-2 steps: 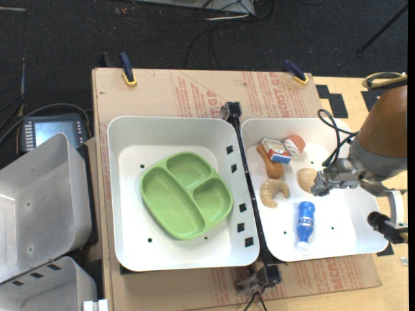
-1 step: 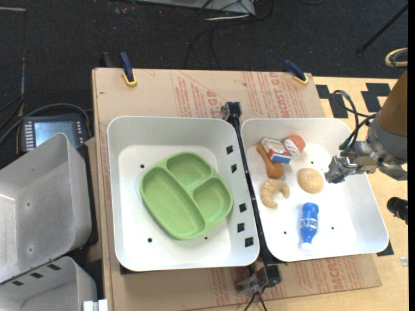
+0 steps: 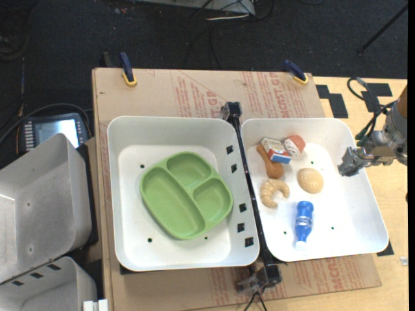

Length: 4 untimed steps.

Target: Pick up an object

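we see the gripper (image 3: 348, 162) low over the right bin's (image 3: 363, 235) right side, and we cannot tell its state. well to its left lie an egg (image 3: 311, 180), a bottle (image 3: 303, 221) and a croissant (image 3: 273, 192).

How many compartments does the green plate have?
3: the green plate in the left bin has one long section at left and two smaller ones at right.

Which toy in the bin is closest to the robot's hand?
The round tan bun. It sits nearest the end effector; the croissant and blue bottle lie farther away.
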Tool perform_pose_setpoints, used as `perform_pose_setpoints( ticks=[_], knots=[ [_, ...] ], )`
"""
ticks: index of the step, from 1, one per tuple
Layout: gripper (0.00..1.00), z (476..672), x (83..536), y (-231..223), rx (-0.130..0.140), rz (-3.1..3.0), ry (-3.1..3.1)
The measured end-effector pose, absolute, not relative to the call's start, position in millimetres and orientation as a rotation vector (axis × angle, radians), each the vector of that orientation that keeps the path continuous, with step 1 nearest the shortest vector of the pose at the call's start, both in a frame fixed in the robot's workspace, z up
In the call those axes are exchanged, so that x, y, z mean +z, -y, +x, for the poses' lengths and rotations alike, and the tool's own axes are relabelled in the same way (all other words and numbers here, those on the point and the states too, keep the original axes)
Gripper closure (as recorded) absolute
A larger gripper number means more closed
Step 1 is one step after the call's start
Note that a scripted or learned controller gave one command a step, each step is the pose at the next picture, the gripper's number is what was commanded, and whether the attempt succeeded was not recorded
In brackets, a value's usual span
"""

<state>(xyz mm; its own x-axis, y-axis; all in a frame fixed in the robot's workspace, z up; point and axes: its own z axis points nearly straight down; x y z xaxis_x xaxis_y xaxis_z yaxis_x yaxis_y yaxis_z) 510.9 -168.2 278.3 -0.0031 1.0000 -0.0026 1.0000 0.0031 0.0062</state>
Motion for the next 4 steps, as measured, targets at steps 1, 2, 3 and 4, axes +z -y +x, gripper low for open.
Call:
perform_pose_setpoints(
  ticks=[1, 2, 3, 4],
  knots=[
    [1.0, 520.0, 272.4, 126.4, 0.002, 2.214, -2.229],
    [1.0, 521.2, 266.3, 70.3, 0.001, 2.213, -2.231],
    [1.0, 531.4, 269.3, 13.6, 0.003, 2.212, -2.231],
    [1.0, 541.1, 250.1, -37.0, -0.002, 2.214, -2.232]
  ],
)
